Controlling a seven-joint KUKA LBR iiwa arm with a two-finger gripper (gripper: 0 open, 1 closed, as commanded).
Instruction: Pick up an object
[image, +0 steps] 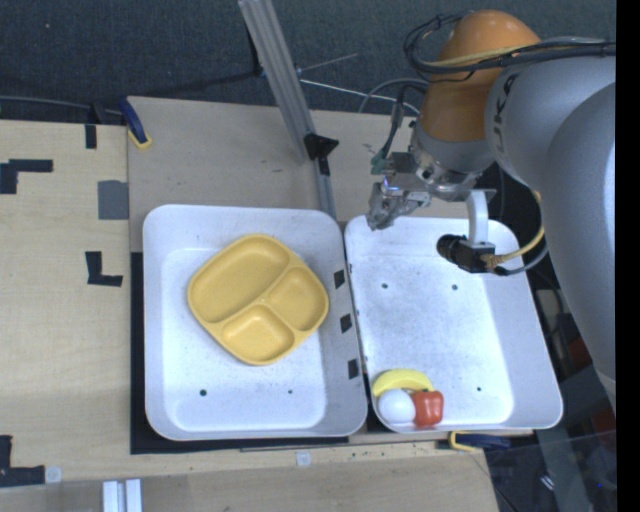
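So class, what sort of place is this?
Probably a robot lab bench: a grey arm reaching over two white bins, black tape marks on the board, and toy items like a yellow divided plate.

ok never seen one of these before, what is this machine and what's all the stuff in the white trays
This is one picture from a camera fixed above a workbench, looking down at a slant. The big grey and orange shape at the upper right is a robot arm. At its tip is a gripper, the part meant to pick things up, here over the far edge of the right bin. I see nothing held in it.

On the bench sit two shallow white bins side by side. The left bin holds a yellow divided plate with three compartments. In the near left corner of the right bin lies a small cluster: a yellow piece, a white egg-like ball and a red piece.
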